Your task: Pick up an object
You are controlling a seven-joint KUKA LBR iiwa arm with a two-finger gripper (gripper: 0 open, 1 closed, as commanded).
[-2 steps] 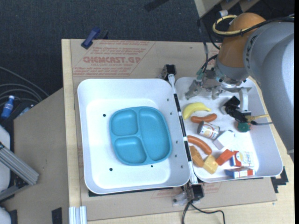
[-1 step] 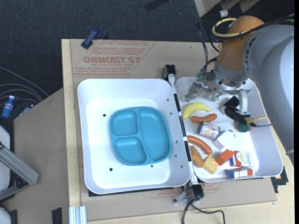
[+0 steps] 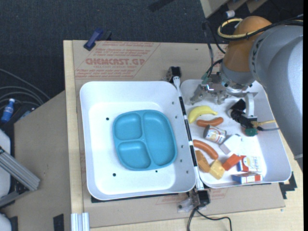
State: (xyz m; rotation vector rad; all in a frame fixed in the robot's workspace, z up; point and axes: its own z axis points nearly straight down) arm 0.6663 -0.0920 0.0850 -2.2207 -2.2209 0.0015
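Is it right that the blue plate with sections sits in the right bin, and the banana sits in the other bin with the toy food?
Not quite. The camera view shows the blue plate in the left bin. The banana lies with the toy food in the right bin.

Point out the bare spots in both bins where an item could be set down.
The left white bin has a bare floor strip all round the blue divided plate, widest toward its left and near rims. The right white bin is crowded: yellow banana, sausages and cartons fill its middle and near end; only its right side looks bare.
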